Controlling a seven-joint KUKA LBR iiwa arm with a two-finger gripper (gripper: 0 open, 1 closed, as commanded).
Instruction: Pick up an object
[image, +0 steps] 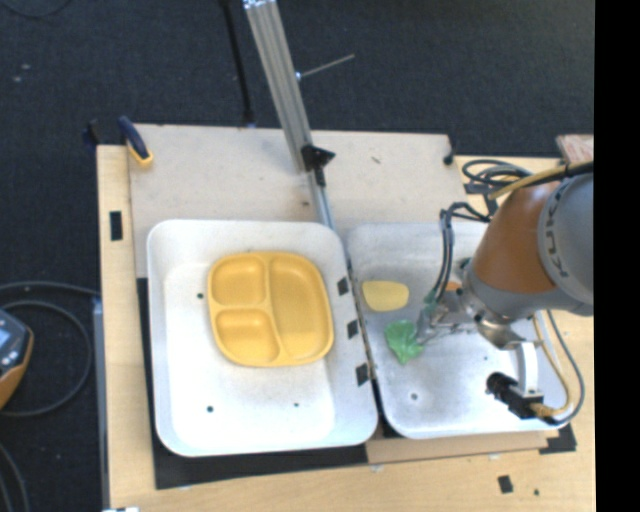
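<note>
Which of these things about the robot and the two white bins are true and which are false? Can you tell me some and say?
1. The yellow tray with compartments lies in the left bin. True.
2. The green object lies in the left bin. False: it is in the right bin, near the claw.
3. A pale yellow object lies in the right bin, just above the green one. True.
4. The yellow tray is full of toys. False: its compartments look bare.
5. The arm reaches over the right bin. True.
</note>
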